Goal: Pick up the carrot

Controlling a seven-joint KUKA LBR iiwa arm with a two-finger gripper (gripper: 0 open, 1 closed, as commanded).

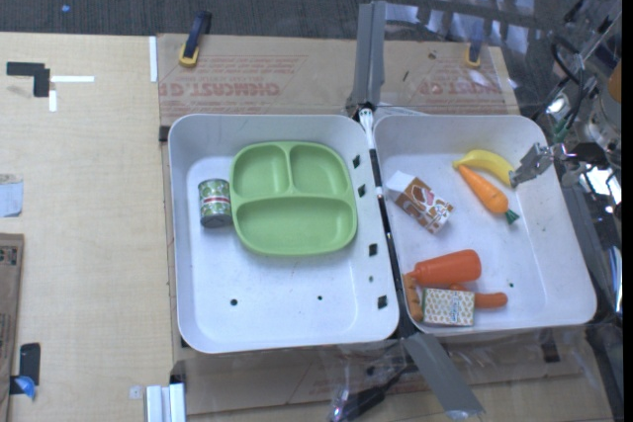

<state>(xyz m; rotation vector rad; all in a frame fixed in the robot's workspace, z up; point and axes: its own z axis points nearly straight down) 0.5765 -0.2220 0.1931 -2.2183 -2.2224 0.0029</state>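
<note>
The carrot [484,190] is a small orange cone with a green stub at its lower right end. It lies slanted in the back of the right bin [554,242]. Its upper end touches a yellow banana [485,162]. My gripper [531,164] hangs at the bin's right rear, just right of the banana and carrot and a short way apart from them. Nothing is visibly held by it. The grey arm behind it runs off the right edge.
The right bin also holds a brown-and-white packet [423,204], a thick orange-red piece [447,267], a small pale box [448,306] and a little orange piece [492,299]. In the left bin [198,301] are a green divided plate [294,198] and a small can [214,203].
</note>
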